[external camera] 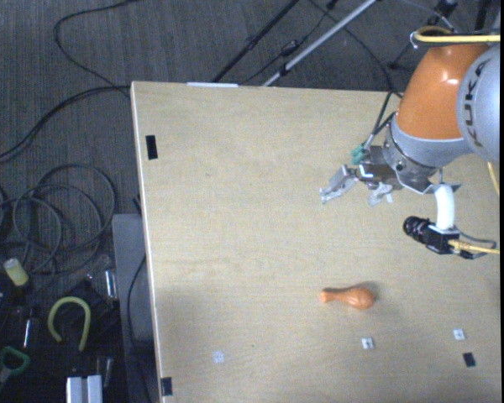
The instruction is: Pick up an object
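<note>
An orange pear-shaped object (pixel 350 296) lies on its side on the tan bench top (pixel 235 225), its narrow end pointing left. My gripper (pixel 354 191) hangs above the bench at the right, well up the view from the orange object and apart from it. Its fingers are spread open and hold nothing. The grey and orange arm (pixel 445 99) comes in from the upper right.
A black cable fitting (pixel 428 232) hangs below the wrist. Small square markers (pixel 367 342) dot the bench near its front edge, and a black tag (pixel 151 147) sits near the left edge. Cables and tools lie on the floor (pixel 50 250) to the left.
</note>
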Robot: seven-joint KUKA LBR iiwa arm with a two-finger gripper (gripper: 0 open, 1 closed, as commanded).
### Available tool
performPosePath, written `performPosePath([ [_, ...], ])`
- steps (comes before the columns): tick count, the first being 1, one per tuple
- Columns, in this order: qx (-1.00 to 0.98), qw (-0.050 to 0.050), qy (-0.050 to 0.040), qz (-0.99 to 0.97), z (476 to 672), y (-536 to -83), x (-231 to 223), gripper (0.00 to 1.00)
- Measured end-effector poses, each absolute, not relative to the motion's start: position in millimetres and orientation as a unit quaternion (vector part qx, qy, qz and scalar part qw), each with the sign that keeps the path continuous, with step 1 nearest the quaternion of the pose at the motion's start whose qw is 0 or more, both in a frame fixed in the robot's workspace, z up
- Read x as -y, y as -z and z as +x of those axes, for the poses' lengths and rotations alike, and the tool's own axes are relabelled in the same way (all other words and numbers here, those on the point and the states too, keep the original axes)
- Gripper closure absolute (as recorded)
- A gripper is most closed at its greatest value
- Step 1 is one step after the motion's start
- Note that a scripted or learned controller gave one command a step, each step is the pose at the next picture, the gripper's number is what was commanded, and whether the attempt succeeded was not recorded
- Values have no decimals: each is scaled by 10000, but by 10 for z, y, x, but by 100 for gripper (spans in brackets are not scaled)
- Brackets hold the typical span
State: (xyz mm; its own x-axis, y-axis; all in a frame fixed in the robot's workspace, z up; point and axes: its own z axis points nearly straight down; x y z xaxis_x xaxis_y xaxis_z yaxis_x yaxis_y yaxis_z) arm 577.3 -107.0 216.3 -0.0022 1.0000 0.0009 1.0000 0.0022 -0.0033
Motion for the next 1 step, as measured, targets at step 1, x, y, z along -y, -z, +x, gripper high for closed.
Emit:
performPosePath([
  [1,6721,3,-13,-7405,6151,-2232,1793,0],
])
